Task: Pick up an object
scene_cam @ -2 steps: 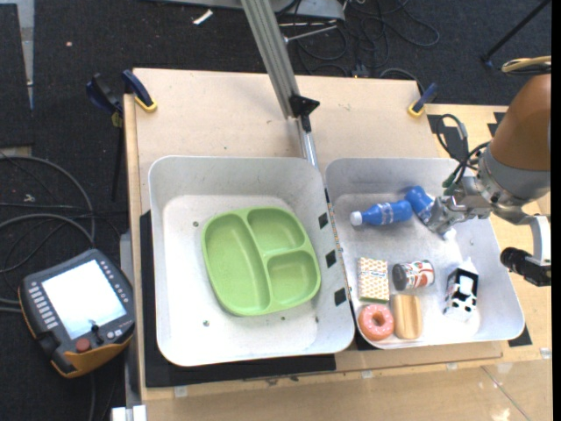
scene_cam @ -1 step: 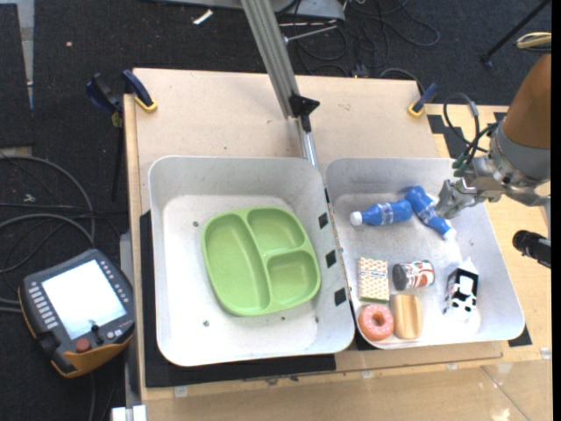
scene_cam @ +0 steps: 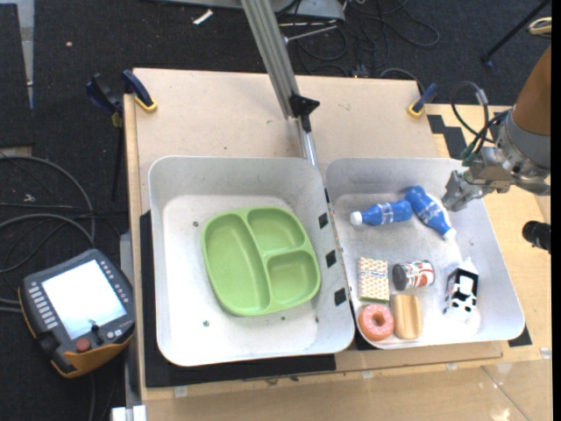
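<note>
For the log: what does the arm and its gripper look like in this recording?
The arm enters from the right: an orange-brown band above a grey wrist section. Thin cables loop around the wrist. The gripper is a small grey metal piece, too small to make out in detail.

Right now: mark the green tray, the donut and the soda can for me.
green tray (scene_cam: 230, 274), camera view, on the floor of its long left compartment.
donut (scene_cam: 378, 323), camera view, on the pink icing ring.
soda can (scene_cam: 416, 275), camera view, on the can's side wall.
</note>
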{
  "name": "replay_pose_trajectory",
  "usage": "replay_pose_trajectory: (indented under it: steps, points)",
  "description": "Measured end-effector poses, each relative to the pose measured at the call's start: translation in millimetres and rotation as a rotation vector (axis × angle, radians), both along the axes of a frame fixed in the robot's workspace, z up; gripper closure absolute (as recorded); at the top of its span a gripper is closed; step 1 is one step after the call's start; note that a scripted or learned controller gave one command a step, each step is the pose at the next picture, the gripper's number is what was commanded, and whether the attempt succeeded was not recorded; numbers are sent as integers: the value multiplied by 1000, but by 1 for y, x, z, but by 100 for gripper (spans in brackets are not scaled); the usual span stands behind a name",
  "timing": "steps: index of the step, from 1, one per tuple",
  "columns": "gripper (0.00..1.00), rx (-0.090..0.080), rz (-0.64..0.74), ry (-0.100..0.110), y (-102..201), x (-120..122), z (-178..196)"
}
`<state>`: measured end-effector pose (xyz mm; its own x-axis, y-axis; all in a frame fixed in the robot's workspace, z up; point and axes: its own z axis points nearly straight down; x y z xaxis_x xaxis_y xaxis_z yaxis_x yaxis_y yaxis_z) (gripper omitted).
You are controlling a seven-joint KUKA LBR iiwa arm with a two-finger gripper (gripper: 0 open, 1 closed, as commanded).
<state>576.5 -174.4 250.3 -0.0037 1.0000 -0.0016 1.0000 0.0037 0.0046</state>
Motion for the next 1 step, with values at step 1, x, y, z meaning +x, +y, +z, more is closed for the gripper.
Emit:
replay_pose_trajectory:
  steps: [1]
  points:
    - [100, 3, 4, 6, 52, -12, -7]
